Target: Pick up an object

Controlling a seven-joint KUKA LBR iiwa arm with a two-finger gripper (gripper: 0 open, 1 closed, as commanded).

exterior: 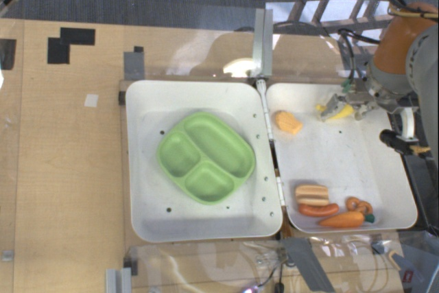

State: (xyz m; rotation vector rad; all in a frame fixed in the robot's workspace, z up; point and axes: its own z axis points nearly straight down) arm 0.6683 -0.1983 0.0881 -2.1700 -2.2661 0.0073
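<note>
— Pale wood is seen across the worktop, with two shallow white bins set side by side: the left bin in the middle of the frame, the right bin toward the right edge. Where is the end effector placed?

— The end effector is found in the upper part of the right bin, at the end of the arm entering from the upper right. A yellow banana-like piece is seen right at its tip, but whether the tip is spread or pinching cannot be told, as it is too small and cluttered.

— Which way is that piece laid?

— Its long axis is judged to run roughly left to right, tilted slightly. It is touched or nearly touched by the tip, so only a short descent would be called for.

— What else is around?

— An orange chunk is seen to the left, near the divider. A hot dog, a sausage and a carrot are grouped at the lower right, well apart. A green divided tray is held in the left bin. Nothing is seen standing in the way.
</note>
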